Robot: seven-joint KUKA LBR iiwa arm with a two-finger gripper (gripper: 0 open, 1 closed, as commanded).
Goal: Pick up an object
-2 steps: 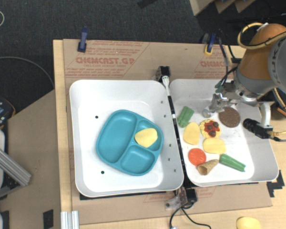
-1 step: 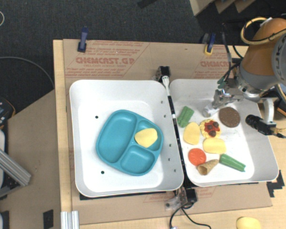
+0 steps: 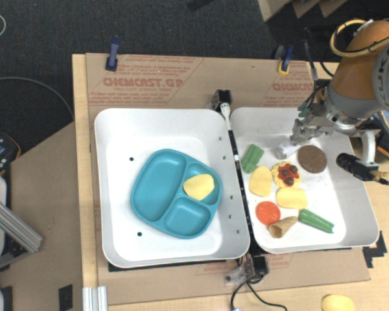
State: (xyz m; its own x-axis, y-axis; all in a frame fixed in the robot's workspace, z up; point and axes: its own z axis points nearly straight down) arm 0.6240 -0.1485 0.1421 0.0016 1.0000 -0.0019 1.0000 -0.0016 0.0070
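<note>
I've got the grey arm with its orange band coming in from the right of the frame, and its two-finger gripper (image 3: 303,133) sits low in the upper part of the right white bin (image 3: 360,229); I cannot tell how it is set, the wrist covers it. Nothing reads as lifted. The candidates crowd just below it: a brown round disc (image 3: 312,159) nearest, a green block (image 3: 251,157) to the left, a pale yellow rounded piece (image 3: 260,181) touching a red-topped pastry (image 3: 286,173). My worry is the crowding: coming down between neighbours could nudge one aside or catch two at once. The disc looks flat, so it may slip. Left of centre, the teal divided plate (image 3: 159,193) carries a yellow lemon-like piece (image 3: 198,186).
</note>
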